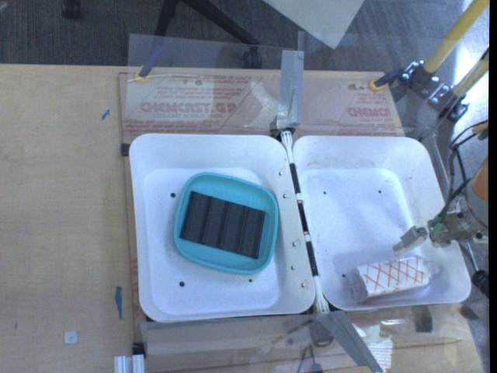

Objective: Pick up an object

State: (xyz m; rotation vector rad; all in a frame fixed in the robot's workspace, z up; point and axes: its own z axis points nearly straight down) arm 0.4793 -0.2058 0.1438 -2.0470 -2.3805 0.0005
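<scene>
The grey two-finger gripper (409, 239) hovers just above, at one o'clock of, the white red-latticed rectangular packet (392, 277) in the right white bin (365, 162); jaws blurred, seemingly empty; arm cut off rightward.

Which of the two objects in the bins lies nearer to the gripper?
The white block with red lattice lines, in the right bin. It lies just below the gripper; the blue tray is in the left bin.

Bright even light, soft focus, faint shadows
</scene>
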